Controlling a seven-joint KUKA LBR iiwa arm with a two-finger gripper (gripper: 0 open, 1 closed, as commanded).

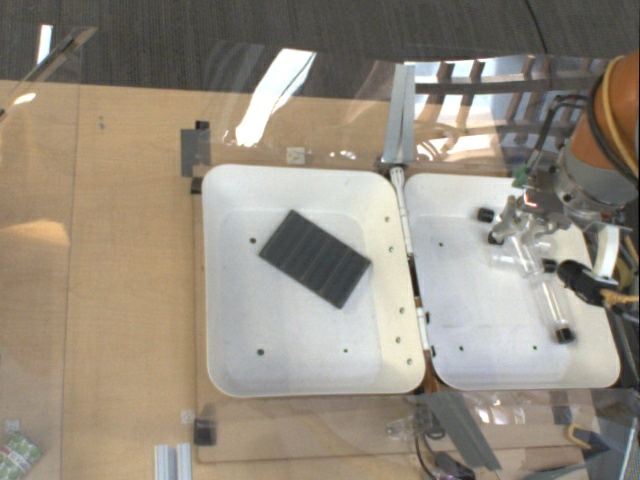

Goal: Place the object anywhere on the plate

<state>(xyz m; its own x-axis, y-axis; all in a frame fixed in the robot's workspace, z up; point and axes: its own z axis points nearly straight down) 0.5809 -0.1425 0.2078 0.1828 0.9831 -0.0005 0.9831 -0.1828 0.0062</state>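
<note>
Pincer [527, 278]: over the right bin, toward its far-right part. Two clear fingers [548, 303] with black tips, spread wide and well apart, with nothing between them.
Bench [100, 268]: light wood top, carries both bins side by side.
Left bin [230, 358]: shallow, white, rounded corners. Its right edge sits just beside the right bin.
Right bin [470, 353]: same shallow white type, with the pincer above it.
Arm [618, 118]: comes in from the right edge. Orange band up top, grey wrist below it.
Dark ribbed slab [315, 259]: task thing, a dark grey rectangle lying flat on the left bin's floor, near the middle and a bit to the far side. Turned diagonally, well apart from the pincer. Cannot tell if it is the plate or the object.
</note>
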